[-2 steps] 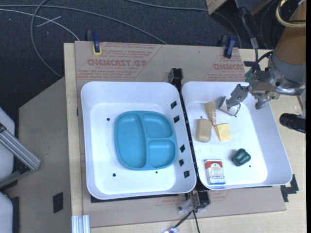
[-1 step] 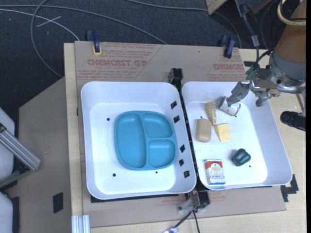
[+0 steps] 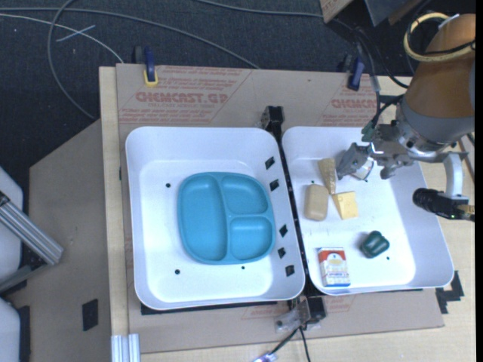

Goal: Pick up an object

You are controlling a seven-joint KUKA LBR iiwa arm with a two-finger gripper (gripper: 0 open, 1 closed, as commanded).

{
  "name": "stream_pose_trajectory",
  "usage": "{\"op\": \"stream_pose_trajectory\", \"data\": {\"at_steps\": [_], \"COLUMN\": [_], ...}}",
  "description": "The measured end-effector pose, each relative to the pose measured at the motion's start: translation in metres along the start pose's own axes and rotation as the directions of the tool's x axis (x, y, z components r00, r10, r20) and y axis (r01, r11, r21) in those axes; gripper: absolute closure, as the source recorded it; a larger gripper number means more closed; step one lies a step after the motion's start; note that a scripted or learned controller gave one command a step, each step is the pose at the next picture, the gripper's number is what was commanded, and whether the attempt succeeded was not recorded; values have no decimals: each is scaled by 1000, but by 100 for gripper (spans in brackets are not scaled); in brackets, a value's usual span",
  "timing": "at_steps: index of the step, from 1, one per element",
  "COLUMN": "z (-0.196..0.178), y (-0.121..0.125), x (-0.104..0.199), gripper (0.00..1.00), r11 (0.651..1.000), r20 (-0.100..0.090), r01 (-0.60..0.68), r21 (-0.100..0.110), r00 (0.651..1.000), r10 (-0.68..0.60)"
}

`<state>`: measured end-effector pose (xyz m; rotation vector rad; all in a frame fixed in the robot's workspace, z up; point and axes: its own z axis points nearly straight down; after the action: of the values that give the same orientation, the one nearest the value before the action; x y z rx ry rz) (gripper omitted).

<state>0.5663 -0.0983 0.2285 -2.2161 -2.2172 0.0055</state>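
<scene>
My gripper (image 3: 369, 164) hangs over the back of the right bin (image 3: 423, 236), its two grey fingers spread open with nothing between them. Just to its left lies a thin tan piece (image 3: 327, 173). In front of that sit a beige block (image 3: 316, 202) and a yellow wedge (image 3: 346, 204), side by side. A dark green lump (image 3: 373, 243) rests nearer the front right. Near the bin's front edge lies a small red and white box (image 3: 333, 267).
The left bin (image 3: 143, 202) holds a blue divided plate (image 3: 226, 217). A black divider with clips (image 3: 281, 194) runs between the bins. The arm's orange-banded wrist (image 3: 441, 66) looms over the right bin's back right corner. A black fitting (image 3: 441, 202) sits on the right rim.
</scene>
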Motion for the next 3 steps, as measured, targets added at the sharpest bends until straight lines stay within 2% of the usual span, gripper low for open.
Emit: {"op": "stream_pose_trajectory", "data": {"at_steps": [1,2,3], "z": [63,123,107], "y": [1,1,4], "x": [4,1,2], "gripper": [0,0,100], "r11": [1000,1000,1000], "r20": [0,0,-1], "r01": [0,-3,-1], "r21": [2,-7,-16], "r00": [1000,1000,1000], "r10": [0,3,1]}}
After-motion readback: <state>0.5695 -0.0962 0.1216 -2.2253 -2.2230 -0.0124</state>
